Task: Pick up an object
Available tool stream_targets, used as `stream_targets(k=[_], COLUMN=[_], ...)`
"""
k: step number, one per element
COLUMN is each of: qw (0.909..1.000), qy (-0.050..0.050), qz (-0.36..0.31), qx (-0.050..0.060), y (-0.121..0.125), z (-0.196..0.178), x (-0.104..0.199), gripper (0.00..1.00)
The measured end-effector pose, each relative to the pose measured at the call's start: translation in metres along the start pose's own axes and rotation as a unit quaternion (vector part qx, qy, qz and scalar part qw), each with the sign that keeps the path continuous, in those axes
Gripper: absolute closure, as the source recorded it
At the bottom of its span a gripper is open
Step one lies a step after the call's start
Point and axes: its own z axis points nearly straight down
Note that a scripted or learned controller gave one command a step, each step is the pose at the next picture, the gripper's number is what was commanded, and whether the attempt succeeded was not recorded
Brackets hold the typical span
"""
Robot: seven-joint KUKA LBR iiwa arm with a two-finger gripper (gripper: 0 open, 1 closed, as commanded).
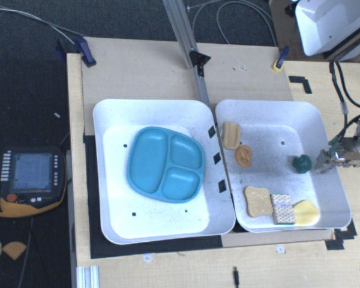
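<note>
High slanted view over both bins (168, 110)

Five small objects lie in the right bin (324, 125): a tan piece (230, 135), orange pretzel (243, 156), toast slice (258, 201), checkered block (282, 209), yellow lump (306, 212), plus a teal item (300, 163).

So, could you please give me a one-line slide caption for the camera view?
Gripper beside a dark green object in the right bin; blue divided tray in the left bin.

A blue tray (165, 171) is seen in the left bin (108, 116). A pendant (29, 180) lies on the floor left of the bench (138, 71), with what may be scraps (6, 249) below it.
</note>
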Motion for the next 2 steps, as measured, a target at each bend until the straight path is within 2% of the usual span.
stream_targets(k=[1, 2], qw=[1.0000, 1.0000], qy=[0.000, 0.003], qz=[0.000, -0.002], qx=[0.000, 0.003], y=[0.002, 0.005], z=[-0.046, -0.050], x=[-0.001, 0.047], gripper=[1.00, 1.00])
